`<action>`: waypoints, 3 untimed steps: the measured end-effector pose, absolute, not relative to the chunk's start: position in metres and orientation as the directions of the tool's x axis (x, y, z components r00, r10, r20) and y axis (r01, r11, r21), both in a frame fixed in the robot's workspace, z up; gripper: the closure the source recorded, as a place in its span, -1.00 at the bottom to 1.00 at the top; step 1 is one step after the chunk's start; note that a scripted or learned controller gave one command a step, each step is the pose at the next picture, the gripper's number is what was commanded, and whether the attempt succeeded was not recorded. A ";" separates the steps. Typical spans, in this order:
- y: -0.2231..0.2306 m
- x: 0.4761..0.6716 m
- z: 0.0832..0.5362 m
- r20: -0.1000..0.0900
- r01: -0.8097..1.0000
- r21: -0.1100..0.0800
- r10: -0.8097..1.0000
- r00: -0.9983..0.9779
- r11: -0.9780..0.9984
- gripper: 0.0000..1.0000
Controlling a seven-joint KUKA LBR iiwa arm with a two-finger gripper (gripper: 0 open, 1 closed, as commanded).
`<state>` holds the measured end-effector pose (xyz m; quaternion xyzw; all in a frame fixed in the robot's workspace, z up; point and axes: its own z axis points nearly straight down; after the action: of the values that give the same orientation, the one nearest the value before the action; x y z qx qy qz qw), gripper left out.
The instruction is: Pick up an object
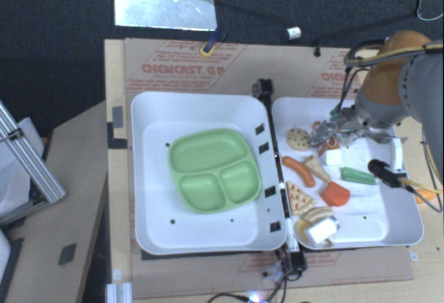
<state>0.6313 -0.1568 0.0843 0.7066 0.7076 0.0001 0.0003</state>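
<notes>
My gripper point(327, 134) hangs low over the back left part of the right bin point(402, 225), just right of a round speckled cookie point(298, 138). A white cube point(333, 156) lies right below it, with a beige wedge point(317, 168) beside that. Further forward lie a red sausage point(298, 171), a green piece point(358, 175), a red-orange piece point(336, 193), a pizza slice point(298, 197) and a banana with a white block point(317, 228) on it. Nothing can be made out inside the gripper.
The left bin point(149, 156) holds a green three-compartment tray point(211, 168). A black hinged divider point(272, 156) runs between the bins. The grey arm with its orange band point(395, 76) comes in over the right bin's back right corner.
</notes>
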 end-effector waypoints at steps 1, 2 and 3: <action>-0.157 0.633 0.097 -0.001 1.000 0.005 1.000 -0.001 0.001 1.00; -0.160 0.637 0.141 -0.001 1.000 0.005 1.000 -0.004 0.004 1.00; -0.159 0.638 0.206 -0.002 1.000 0.008 1.000 -0.004 0.004 1.00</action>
<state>0.6379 -0.1586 0.2060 0.7055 0.7087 0.0022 0.0036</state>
